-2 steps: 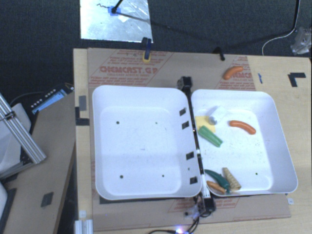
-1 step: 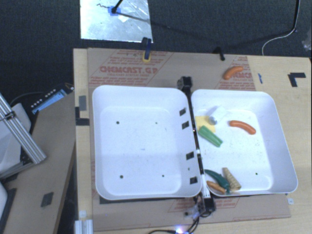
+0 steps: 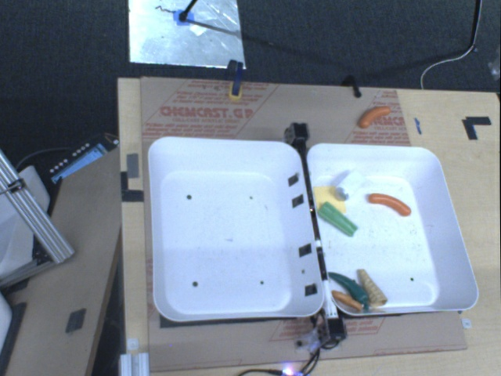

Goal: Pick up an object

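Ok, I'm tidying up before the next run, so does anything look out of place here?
Yes: one orange sausage lies outside both bins, on the brown board beyond the right bin's far rim. A similar sausage and the other small items sit inside that bin, so the stray looks dropped or knocked out.

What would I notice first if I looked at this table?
Probably the two big white bins side by side: the left bin and the right bin. The right one holds little toy foods, like an orange sausage near its middle and a green pickle by the divider. Another orange sausage lies outside the bins on the brown board behind.
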Robot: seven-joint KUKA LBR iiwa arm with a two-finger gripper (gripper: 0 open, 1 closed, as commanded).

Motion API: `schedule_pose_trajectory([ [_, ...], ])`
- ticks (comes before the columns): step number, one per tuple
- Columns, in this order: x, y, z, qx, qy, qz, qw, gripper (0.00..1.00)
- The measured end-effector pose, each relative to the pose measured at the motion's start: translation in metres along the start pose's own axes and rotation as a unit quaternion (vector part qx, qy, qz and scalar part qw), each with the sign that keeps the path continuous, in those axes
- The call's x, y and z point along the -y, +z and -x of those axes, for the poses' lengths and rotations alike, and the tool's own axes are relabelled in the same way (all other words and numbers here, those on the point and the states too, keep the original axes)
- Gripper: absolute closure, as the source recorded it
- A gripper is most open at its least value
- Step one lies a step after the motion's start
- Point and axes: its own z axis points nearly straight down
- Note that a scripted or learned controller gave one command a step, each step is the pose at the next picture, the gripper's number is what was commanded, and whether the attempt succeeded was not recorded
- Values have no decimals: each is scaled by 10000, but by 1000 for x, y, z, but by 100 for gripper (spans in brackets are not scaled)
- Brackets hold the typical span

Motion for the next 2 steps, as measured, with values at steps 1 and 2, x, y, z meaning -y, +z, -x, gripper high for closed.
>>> schedule_pose_trajectory([
  [1,87,-31,-5,4,34,5,10000,100],
  [2,143,-29,-5,-1,35,-15,10000,100],
])
